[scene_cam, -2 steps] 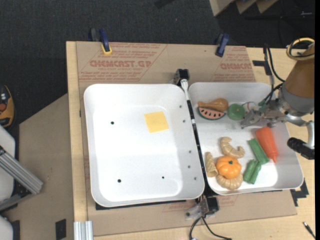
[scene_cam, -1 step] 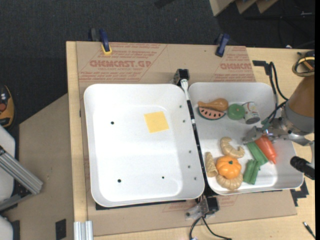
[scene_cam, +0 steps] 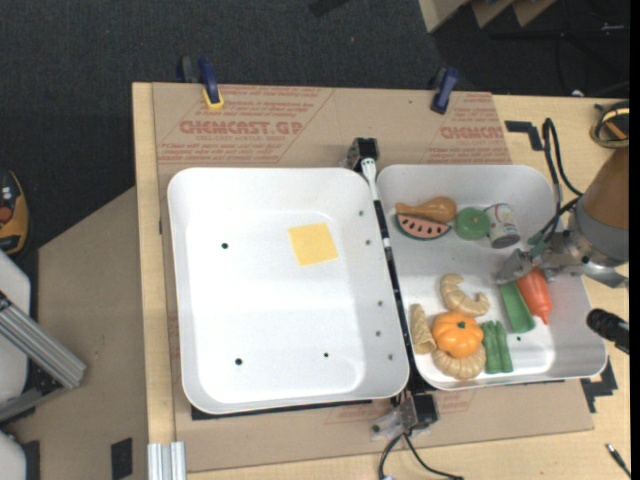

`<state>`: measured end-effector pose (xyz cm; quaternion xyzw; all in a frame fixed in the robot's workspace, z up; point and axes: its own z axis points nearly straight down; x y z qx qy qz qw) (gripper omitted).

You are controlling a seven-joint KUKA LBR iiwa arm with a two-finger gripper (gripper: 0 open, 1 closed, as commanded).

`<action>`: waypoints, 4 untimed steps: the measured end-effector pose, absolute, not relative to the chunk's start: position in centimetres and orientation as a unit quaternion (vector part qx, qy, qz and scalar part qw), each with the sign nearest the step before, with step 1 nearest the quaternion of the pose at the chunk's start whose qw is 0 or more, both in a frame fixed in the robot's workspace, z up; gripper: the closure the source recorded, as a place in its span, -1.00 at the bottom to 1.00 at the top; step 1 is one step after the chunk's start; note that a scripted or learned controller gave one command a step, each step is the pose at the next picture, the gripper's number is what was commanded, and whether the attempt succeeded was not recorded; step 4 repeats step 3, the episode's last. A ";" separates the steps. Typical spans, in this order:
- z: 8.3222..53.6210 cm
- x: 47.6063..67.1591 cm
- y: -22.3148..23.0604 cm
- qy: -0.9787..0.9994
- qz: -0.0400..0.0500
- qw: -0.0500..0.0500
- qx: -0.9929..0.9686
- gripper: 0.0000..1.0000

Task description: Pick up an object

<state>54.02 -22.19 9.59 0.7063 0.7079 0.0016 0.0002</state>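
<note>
Objects for picking lie in the right bin (scene_cam: pixel 530 183) near the bench's right edge: a pear-like brown piece (scene_cam: pixel 428 209), a watermelon slice (scene_cam: pixel 423 227), a green round item (scene_cam: pixel 470 224) and a small can (scene_cam: pixel 502 226) toward its far side, and a pale croissant shape (scene_cam: pixel 464 295), an orange pumpkin (scene_cam: pixel 460 334), two green pieces (scene_cam: pixel 497 348) (scene_cam: pixel 516 306) and a red-orange carrot-like piece (scene_cam: pixel 536 294) toward its near side. The left bin (scene_cam: pixel 200 268) holds a yellow square (scene_cam: pixel 313 244) near its middle. The arm (scene_cam: pixel 605 208) reaches in from the bench's right edge, and the tool (scene_cam: pixel 528 264) sits low just above the carrot-like piece; whether it is open or closed cannot be told.
</note>
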 end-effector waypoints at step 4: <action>20.0 62.7 -6.5 0.709 -0.001 -0.003 0.705 1.00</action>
